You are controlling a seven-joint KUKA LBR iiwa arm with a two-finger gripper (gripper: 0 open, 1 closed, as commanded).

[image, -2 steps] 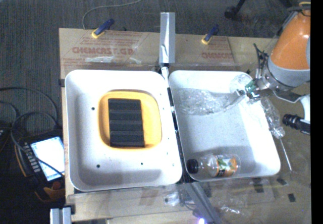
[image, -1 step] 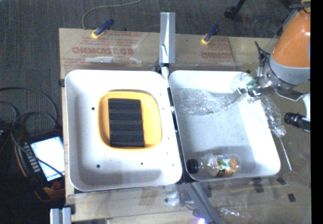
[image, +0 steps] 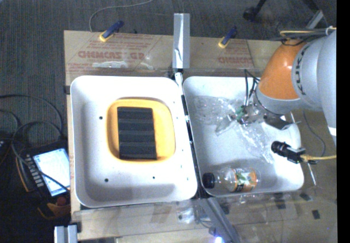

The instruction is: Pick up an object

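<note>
The right bin holds a clear plastic bottle with an orange label and a black cap, lying on its side at the near edge. A crumpled piece of clear plastic film lies in the bin's far half. The gripper is down in the right bin at the right edge of that film, under the orange band of the arm. In the left bin sits a yellow tray with a black ribbed insert.
A black knob on a cable sticks out at the right bin's right side. A metal post stands behind the bins, with two blue-and-yellow clamps on the cardboard backing. A tablet lies on the floor at the left.
</note>
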